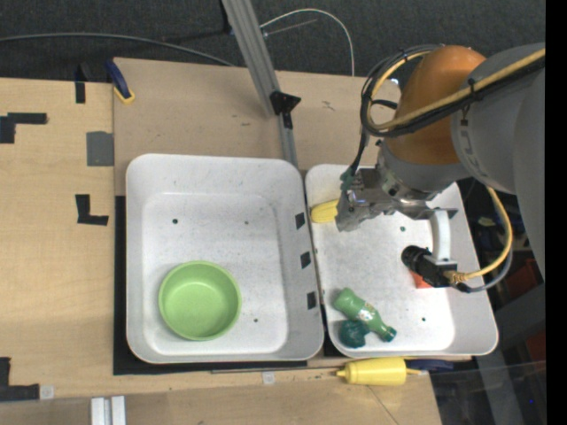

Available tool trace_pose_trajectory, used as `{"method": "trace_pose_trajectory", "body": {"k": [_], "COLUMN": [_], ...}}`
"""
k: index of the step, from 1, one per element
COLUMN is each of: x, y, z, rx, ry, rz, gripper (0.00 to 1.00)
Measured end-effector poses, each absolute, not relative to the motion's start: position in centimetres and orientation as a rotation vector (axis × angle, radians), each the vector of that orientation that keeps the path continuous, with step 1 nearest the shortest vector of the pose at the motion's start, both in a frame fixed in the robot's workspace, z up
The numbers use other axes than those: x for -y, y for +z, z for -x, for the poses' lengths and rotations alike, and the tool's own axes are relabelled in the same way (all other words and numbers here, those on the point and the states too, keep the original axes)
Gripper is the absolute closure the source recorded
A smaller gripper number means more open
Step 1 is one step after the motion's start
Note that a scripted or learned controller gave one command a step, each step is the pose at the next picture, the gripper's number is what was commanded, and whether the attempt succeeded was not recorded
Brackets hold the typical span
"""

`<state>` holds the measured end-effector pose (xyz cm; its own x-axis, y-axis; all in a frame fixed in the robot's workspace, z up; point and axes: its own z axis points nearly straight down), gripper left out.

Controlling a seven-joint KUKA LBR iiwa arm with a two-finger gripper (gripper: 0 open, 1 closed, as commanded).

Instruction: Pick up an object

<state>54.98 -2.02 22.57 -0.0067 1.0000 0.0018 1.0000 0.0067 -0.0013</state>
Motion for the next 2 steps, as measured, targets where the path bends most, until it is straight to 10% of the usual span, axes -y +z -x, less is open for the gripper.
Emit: {"method": "trace_pose_trajectory", "body": {"k": [2], "x": [-9.6], "y": [23.8], "z": [-55.9], "rx": [2.229], "ry": [-0.001], "rz": [2.211], "gripper": [1.00]}}
